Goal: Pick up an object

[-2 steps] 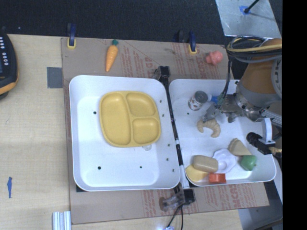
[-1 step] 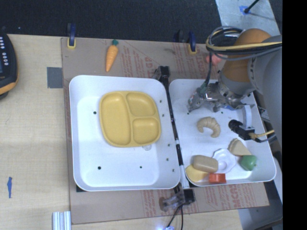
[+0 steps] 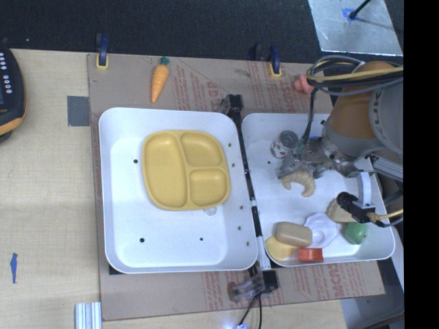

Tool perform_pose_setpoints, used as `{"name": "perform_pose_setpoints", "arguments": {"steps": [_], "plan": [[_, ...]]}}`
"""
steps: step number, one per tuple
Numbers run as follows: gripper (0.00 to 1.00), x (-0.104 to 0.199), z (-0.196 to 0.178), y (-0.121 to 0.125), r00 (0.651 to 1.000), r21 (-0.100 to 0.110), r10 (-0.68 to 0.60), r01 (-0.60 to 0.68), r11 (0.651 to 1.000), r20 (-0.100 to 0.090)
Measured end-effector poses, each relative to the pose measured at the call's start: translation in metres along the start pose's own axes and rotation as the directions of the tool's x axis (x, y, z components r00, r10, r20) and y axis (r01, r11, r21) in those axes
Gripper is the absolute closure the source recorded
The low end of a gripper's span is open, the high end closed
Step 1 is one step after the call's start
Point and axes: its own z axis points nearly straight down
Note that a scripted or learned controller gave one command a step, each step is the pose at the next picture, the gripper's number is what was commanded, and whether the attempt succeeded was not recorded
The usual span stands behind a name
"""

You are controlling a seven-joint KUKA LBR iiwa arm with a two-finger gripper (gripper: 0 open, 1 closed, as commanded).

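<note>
Progress on the pick looks early: nothing is lifted that the camera can confirm. The gripper [image 3: 302,157] is low in the right bin [image 3: 260,184], at the near end of the arm [image 3: 357,115], just above or touching a tan croissant-shaped toy [image 3: 302,181]; whether its fingers are apart, together or clamped on anything cannot be told from this angle. Other candidates lie toward the bin's front: a tan bread-like piece [image 3: 293,234], a yellow piece [image 3: 278,249], a small red block [image 3: 311,255], a white piece [image 3: 319,226] and a green piece [image 3: 354,233]. The left bin [image 3: 123,245] holds a yellow divided plate [image 3: 185,169]. A toy carrot [image 3: 158,81] lies on the worktop [image 3: 48,197]. Closing, lifting and clearing the bin remain, by my judgement.
</note>
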Motion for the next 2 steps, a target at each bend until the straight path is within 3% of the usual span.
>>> {"name": "perform_pose_setpoints", "arguments": {"steps": [1,2], "plan": [[1.0,-0.001,-0.012,0.003,1.0,-0.006,-0.001,0.001,1.0,0.001],[1.0,0.105,-0.107,0.045,1.0,-0.017,-0.012,0.012,1.0,-0.003]]}}
